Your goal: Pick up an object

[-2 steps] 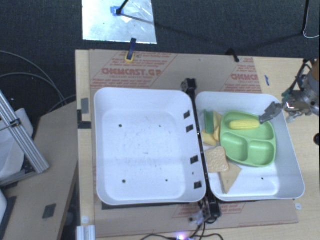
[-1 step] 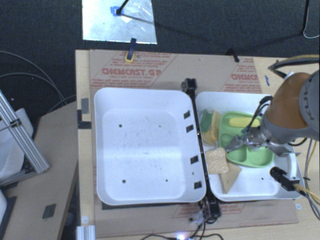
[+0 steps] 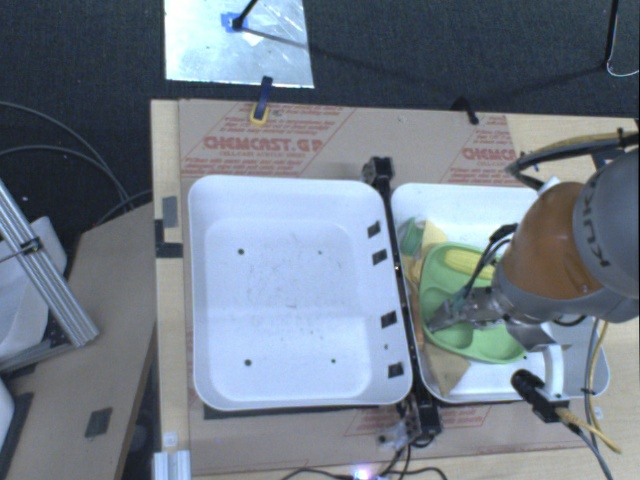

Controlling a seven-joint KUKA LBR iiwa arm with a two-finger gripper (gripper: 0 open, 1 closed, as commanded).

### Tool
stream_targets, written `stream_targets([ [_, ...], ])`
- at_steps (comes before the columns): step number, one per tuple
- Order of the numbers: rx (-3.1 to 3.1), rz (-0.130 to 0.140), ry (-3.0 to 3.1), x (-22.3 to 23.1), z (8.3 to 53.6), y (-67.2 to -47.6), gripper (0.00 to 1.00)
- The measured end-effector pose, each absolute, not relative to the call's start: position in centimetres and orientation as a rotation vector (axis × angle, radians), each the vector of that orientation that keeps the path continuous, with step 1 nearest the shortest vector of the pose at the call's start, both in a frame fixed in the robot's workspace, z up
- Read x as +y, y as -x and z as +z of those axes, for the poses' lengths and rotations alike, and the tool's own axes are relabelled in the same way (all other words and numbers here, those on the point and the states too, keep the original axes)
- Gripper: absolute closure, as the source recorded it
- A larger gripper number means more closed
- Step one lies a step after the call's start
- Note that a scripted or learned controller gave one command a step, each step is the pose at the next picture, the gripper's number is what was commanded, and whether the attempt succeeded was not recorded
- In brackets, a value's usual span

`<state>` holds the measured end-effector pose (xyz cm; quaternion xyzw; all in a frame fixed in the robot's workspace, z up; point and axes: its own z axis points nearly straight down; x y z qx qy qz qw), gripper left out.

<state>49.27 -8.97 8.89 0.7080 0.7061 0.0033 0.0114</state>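
Observation:
The right bin (image 3: 470, 200) holds a heap of objects: a light green bowl-like piece (image 3: 462, 308), a yellow item (image 3: 461, 260) on top of it, a pale yellow piece (image 3: 435, 234) and a small dark green thing (image 3: 410, 236) by the bin's left wall. My gripper (image 3: 447, 312) reaches down from the orange-banded wrist (image 3: 545, 243) into the middle of this heap, over the green piece. The wrist and cables hide its fingertips. A tan triangular piece (image 3: 450, 371) lies at the bin's front.
The left bin (image 3: 290, 293) sits beside the right one, separated by a black divider bar (image 3: 397, 278) with clips. Both rest on a cardboard sheet (image 3: 330, 138). A metal plate (image 3: 238, 26) lies on the dark floor behind the bench.

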Motion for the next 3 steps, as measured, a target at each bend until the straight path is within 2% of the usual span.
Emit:
stream_targets([
  [2,2.214,-0.003,-2.218,-9.1,8.8,-51.1,0.00],
  [3,2.210,0.012,-2.210,-9.1,8.8,-50.0,0.00],
])
